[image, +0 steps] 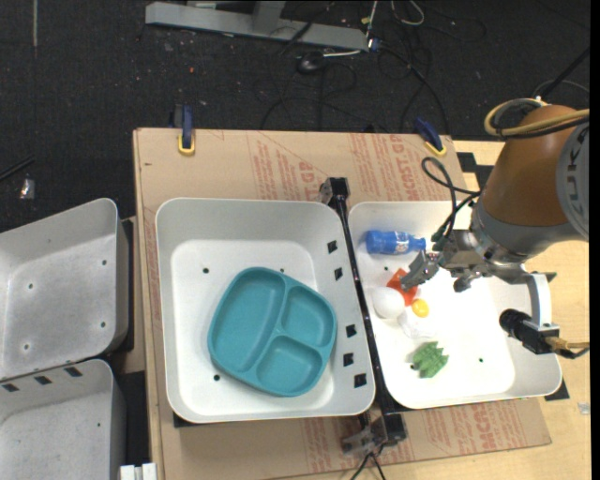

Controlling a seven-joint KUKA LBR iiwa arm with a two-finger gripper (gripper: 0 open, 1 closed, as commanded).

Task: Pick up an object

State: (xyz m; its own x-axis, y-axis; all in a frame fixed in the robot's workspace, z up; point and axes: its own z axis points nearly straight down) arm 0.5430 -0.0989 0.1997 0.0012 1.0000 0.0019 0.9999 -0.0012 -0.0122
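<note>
One end effector partly hiding red object, fingers indistinct

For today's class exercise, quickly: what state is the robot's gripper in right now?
Gripper: cannot be told; it sits low in the right bin, by the red object.

Robotics lab. Cardboard-covered bench mid-frame, clamps on its upper edge, two white bins side by side, spare bins at left. Dark speckled floor with loose cables and a metal rail along top of frame.
</note>
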